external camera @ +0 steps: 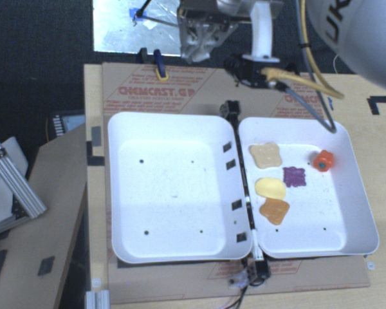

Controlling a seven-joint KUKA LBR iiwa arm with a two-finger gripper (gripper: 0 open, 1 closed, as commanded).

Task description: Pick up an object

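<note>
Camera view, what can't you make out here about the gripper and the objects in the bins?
- Gripper: blurred and partly cut off by the top edge, so its state is unclear.
- Arm: mostly cropped by the top right corner.
- Purple piece, beige piece, yellow piece, orange piece and small orange-red object in the right bin: too small to identify.

The gripper hangs at the view's top, pointing down.

Dark floor around a tan bench, shiny metal sheet beyond.
</note>
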